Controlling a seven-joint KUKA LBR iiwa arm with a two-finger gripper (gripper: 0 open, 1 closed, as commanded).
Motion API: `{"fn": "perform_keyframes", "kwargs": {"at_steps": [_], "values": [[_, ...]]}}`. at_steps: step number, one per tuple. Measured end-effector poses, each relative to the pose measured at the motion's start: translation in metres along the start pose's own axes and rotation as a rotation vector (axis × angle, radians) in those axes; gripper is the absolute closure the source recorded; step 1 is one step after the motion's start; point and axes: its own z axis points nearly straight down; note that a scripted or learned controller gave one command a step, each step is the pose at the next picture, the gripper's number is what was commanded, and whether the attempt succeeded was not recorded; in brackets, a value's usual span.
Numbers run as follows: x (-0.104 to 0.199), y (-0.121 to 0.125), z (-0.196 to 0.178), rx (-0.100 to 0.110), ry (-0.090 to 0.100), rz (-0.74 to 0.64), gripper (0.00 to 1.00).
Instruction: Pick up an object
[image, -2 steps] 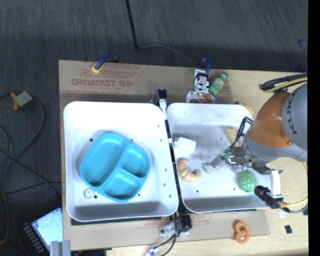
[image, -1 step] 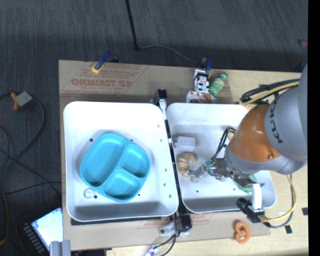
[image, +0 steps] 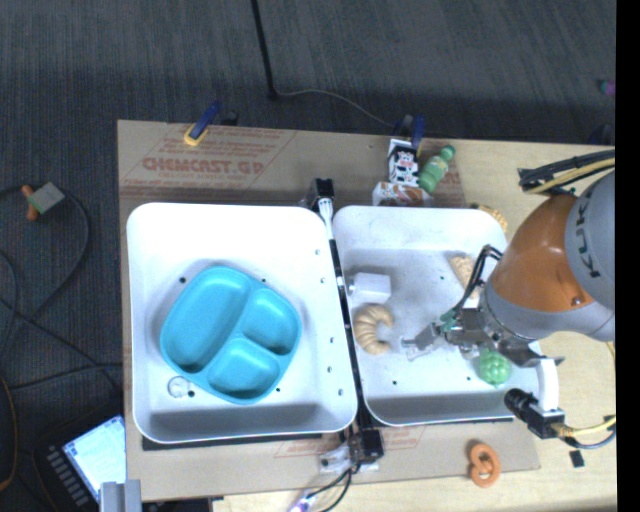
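The right bin (image: 420, 232) holds a tan croissant (image: 373, 328) near its left wall and a small white block (image: 370, 286) just behind it. A green ball (image: 493, 368) lies near the front right, partly under the arm. A tan pastry-like piece (image: 462, 268) sits toward the back right. My gripper (image: 428, 340) hangs low over the bin floor, right of the croissant and left of the green ball. Nothing visibly sits in it. The grey and orange wrist (image: 545, 275) covers the bin's right side.
The left bin (image: 140, 300) holds a blue divided plate (image: 232, 330). A green-and-white toy (image: 420, 170) stands behind the right bin. An orange ring (image: 484, 462) lies on the bench in front. A blue clamp (image: 203, 122) grips the board's back edge.
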Motion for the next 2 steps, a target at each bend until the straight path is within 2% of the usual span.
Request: {"fn": "perform_keyframes", "kwargs": {"at_steps": [1,2], "values": [[0.0319,0.0004,0.0172,0.002,0.001,-0.002,0.00],[0.0304,-0.0002,0.0108,0.000,0.001,-0.001,0.00]]}}
